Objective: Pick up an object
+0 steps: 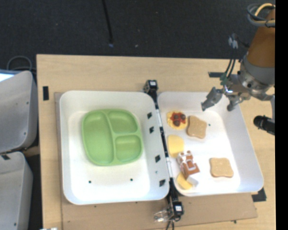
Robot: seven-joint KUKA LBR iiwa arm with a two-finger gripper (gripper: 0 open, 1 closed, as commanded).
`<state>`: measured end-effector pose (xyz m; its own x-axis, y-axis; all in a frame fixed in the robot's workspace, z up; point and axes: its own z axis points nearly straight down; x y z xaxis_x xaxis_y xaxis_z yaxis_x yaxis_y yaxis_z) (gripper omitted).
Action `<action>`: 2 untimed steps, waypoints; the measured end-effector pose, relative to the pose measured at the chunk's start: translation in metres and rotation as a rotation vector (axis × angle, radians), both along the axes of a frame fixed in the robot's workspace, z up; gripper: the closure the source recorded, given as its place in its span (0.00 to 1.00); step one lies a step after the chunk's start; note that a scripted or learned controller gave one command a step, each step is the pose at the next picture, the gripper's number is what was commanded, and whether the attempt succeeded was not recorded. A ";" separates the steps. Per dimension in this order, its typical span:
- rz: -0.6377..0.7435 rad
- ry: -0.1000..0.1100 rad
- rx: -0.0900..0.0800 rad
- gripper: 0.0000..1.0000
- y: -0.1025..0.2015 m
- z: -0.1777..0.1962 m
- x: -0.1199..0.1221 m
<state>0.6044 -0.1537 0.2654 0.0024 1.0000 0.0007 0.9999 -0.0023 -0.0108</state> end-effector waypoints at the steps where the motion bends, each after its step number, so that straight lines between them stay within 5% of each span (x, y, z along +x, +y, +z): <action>1: 0.002 -0.012 -0.001 0.00 0.000 0.007 0.002; 2: 0.005 -0.010 -0.003 0.00 0.003 -0.040 0.011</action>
<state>0.6153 -0.1511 0.2252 -0.0022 1.0000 -0.0018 1.0000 0.0022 -0.0011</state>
